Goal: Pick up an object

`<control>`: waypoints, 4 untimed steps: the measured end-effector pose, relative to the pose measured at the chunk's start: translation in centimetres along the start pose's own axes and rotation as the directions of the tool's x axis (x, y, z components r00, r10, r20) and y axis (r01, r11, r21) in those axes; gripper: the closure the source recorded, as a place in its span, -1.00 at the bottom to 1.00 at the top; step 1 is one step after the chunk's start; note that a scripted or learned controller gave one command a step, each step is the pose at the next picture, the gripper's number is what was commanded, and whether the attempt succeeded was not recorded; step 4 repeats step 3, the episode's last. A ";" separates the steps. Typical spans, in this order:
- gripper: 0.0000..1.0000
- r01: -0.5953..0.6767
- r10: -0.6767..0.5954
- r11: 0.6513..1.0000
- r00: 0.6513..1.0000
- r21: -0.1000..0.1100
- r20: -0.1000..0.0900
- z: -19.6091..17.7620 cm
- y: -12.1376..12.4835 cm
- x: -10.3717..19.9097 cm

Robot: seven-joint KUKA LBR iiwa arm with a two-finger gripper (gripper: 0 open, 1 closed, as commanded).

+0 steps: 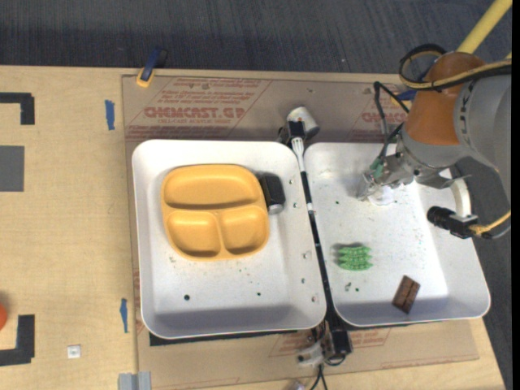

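Observation:
My gripper [379,187] hangs low over the back of the right bin [455,299], below the orange wrist band. A green knobbly object [353,257] lies near that bin's middle, in front of the gripper and apart from it. A small brown block [405,293] rests near the right bin's front right corner. In the left bin [154,299] sits a yellow divided tray [215,210], with a small black object [271,192] against its right side.
A black and white tool [299,128] lies on the divider behind the two bins. Cardboard [203,104] lies under the bins. A blue and yellow clamp [149,67] sits at the cardboard's back left corner. Cables trail at the right bin's right side.

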State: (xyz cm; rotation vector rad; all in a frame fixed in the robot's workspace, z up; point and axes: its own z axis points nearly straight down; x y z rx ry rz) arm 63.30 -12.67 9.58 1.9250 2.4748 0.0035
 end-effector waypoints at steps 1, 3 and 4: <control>-1.00 0.000 0.000 1.000 1.000 0.001 0.000 0.0 0.0 0.0; -1.00 0.188 -0.188 0.982 0.982 0.002 -0.003 -3.2 3.9 1.0; -1.00 0.188 -0.188 0.982 0.982 0.002 -0.003 -3.2 3.9 1.0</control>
